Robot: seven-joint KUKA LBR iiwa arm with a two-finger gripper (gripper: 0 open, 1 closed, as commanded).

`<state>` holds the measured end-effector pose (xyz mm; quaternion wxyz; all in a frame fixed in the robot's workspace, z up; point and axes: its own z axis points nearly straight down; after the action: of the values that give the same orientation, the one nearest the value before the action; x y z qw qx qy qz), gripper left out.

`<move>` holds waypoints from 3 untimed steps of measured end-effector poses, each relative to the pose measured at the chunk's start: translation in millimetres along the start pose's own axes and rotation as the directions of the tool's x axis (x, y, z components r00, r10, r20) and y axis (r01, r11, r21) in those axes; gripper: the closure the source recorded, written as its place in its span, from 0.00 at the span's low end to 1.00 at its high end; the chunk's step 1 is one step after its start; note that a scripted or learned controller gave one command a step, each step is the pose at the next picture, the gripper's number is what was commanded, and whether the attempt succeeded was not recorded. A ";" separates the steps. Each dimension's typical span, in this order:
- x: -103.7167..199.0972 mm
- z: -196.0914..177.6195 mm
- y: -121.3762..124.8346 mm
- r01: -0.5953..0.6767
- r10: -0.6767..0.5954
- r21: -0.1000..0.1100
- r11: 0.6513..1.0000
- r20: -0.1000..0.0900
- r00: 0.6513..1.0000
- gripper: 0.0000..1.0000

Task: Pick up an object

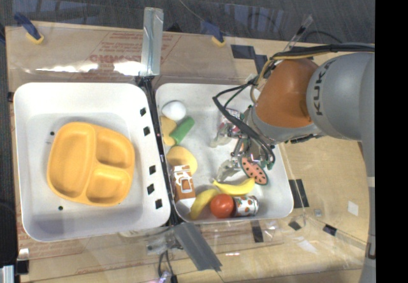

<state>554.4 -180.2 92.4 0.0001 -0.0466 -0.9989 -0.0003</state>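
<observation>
Bins, two of them, shallow and white, sit side by side on a tabletop (83,46) covered in brown card and clear film. The left bin (25,148) holds a yellow compartment tray (90,162) with three sections. The right bin (280,195) holds a jumble of toy food — a white egg (173,109) at its far left, a green cylinder (183,129) just beside it, and a pale yellow rounded piece (182,158) nearer. Along the near edge lie a small orange-and-white carton (184,184), a yellow banana (201,202), a red tomato (221,206) and a small can (247,206), close together. A second banana (234,187) lies just above the tomato and can.

The grey arm (338,94) with its orange band (285,94) reaches in from the right, black cables looping around the wrist. The end effector (241,159) hangs low over the middle of the right bin, just above the second banana. A pink spotted piece (253,169) sits right at its tip, but whether the fingers are open, closed or gripping anything cannot be told — the metal parts and cables blur together there.
</observation>
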 end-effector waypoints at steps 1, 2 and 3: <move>-94.8 -16.0 -3.5 -0.053 0.053 0.001 0.999 0.006 0.999 0.00; -51.3 -0.6 -23.2 -0.055 0.055 -0.001 0.998 0.003 0.998 0.00; 12.5 -0.9 -13.1 -0.021 0.021 0.001 1.000 0.004 1.000 0.00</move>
<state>540.7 -192.1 93.3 -0.0017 -0.0573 -0.9984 0.0003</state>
